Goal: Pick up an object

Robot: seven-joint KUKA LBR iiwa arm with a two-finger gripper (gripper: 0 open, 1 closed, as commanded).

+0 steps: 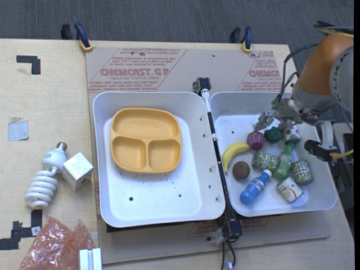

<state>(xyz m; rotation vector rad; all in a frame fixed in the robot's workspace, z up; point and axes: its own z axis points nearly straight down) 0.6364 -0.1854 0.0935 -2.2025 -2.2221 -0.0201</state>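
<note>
The gripper (274,120) hangs over the right bin (225,108), just above a dark green object (274,134).

There are two white bins (107,167), one yellow divided plate (146,139) and one banana (233,152). One blue bottle (254,189), one spiral light bulb (45,179) and four clamps (83,37) are also there.

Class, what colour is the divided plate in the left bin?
Yellow-orange; the plate shows best in the camera view.
</note>
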